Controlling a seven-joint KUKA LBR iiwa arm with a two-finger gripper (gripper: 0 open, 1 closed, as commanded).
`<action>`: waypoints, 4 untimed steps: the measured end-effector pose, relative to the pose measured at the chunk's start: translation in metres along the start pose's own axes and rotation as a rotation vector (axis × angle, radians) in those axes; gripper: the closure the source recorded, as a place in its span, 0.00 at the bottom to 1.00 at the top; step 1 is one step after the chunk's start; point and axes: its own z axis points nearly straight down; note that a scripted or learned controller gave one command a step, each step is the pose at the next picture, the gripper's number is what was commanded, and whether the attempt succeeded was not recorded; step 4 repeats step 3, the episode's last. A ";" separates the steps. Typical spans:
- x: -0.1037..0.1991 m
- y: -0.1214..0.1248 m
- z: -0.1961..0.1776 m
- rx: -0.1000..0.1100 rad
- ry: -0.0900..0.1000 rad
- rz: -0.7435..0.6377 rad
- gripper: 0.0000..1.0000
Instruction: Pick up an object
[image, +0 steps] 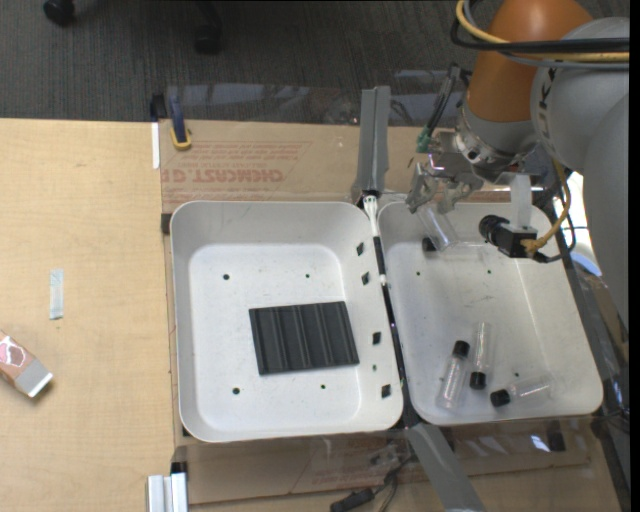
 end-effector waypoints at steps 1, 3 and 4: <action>-0.001 0.000 -0.008 0.001 -0.003 -0.001 1.00; 0.004 0.000 -0.012 0.000 0.001 0.048 1.00; 0.004 0.000 -0.012 0.000 0.001 0.048 1.00</action>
